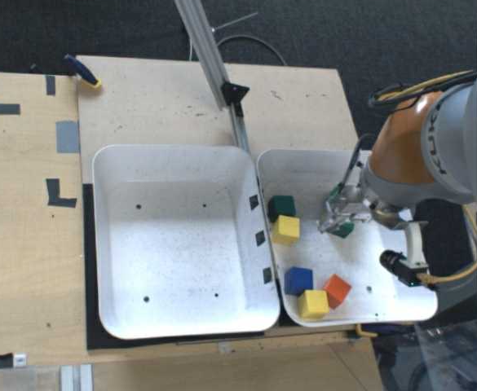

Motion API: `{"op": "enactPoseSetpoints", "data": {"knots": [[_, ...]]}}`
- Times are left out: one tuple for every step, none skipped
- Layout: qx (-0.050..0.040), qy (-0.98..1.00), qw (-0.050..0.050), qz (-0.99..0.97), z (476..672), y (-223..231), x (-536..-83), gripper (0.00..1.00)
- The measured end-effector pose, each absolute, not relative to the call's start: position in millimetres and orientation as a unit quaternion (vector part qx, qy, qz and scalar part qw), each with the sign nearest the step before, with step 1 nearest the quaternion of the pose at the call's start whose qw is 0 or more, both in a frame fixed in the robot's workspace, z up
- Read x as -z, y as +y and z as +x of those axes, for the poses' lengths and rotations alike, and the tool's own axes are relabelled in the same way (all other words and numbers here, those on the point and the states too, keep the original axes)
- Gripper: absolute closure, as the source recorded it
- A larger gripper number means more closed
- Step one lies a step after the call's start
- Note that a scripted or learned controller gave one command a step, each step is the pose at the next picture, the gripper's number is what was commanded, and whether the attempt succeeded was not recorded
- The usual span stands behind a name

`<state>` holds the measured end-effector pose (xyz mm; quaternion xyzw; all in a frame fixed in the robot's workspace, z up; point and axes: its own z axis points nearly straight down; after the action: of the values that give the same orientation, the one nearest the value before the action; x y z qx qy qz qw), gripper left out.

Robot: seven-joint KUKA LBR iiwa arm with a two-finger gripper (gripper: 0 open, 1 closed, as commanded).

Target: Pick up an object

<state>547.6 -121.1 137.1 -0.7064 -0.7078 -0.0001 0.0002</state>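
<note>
A: Scene? Start with the background.

B: Dark carpet behind, a light wood bench [214,108] with grey tape marks to one side, and a metal rail running in from the top. Two shallow white bins sit side by side. The left bin [108,218] carries no blocks; the right bin [303,165] holds them all.

A: Where's your claw?

B: My claw [337,223] is down inside the right bin, toward its middle, wrist tilted in from the right. A small dark green piece [346,230] shows right at the tips. Looks like it sits between them, but the wrist hides the contact, so I can't tell if the claw is wide, narrow or gripping.

A: So that's the target?

B: My judgement, yes. It lies apart from the others, so there's room to come down around it.

A: What does it look like?

B: Mostly covered. Small, dark green, probably a block.

A: The rest?

B: A green block [281,206] touches a yellow block [286,230] near the shared wall. A blue block [298,280], a second yellow block [313,303] and an orange block [337,288] cluster at the near end. Those are packed tight and harder to get around.
</note>
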Motion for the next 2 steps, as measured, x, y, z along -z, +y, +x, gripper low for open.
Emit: {"op": "enactPoseSetpoints", "data": {"knots": [[0.0013,-0.707,-0.002,-0.707,549.2,-124.6,-199.7,1.00],[0.0000,-0.708,0.000,-0.707,549.5,-124.3,-205.7,1.00]]}}
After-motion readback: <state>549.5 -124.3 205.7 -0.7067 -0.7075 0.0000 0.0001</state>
